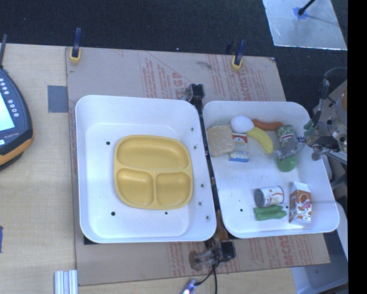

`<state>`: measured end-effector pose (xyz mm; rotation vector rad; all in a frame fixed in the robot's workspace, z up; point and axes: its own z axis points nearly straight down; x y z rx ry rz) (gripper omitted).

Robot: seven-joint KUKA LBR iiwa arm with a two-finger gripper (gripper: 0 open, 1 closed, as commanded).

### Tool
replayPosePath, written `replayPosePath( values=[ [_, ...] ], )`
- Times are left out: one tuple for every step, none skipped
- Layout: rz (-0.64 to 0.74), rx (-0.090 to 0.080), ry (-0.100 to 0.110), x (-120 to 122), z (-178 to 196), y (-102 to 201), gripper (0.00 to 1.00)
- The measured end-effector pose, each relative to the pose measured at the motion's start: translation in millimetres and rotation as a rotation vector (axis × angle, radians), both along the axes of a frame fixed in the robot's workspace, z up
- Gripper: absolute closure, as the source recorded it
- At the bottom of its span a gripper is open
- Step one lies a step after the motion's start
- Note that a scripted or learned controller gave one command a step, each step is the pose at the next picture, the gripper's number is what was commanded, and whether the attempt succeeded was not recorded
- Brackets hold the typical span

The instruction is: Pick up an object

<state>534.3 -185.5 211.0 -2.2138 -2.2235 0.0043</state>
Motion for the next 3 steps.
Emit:
replayPosePath(
  values=[
    [0.004,-0.002,0.002,47.1,-107.0,-13.4,0.0],
    [-0.002,-0.001,0.013,84.7,-121.5,24.7,0.0],
    [0.0,-0.002,0.008,86.4,-110.3,24.6,1.0]
  ],
)
